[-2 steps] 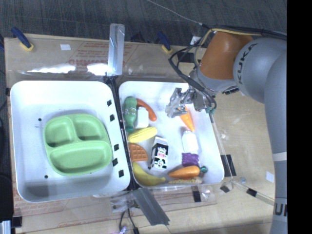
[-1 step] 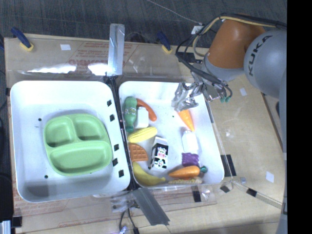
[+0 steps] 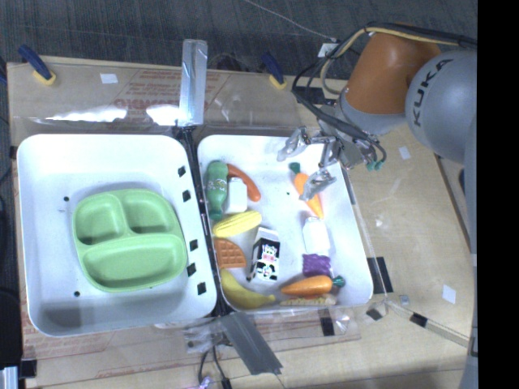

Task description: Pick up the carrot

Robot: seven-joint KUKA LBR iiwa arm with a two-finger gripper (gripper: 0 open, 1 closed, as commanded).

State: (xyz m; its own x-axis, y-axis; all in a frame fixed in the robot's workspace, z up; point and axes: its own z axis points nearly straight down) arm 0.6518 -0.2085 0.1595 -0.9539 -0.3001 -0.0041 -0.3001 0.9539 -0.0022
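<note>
Two toy carrots are seen in the right bin (image 3: 243,148): a small carrot (image 3: 310,191) at upper right, directly under the gripper (image 3: 318,162), and a larger carrot (image 3: 308,285) at the lower edge, beside a purple block (image 3: 317,263). Both are judged light, rigid plastic, smooth and likely slippery; a grasp across the thick middle is advised. Whether the fingers are spread or pressed together cannot be told. One banana (image 3: 243,293), one corn cob (image 3: 236,224) and one green divided plate (image 3: 128,238) are counted.
</note>
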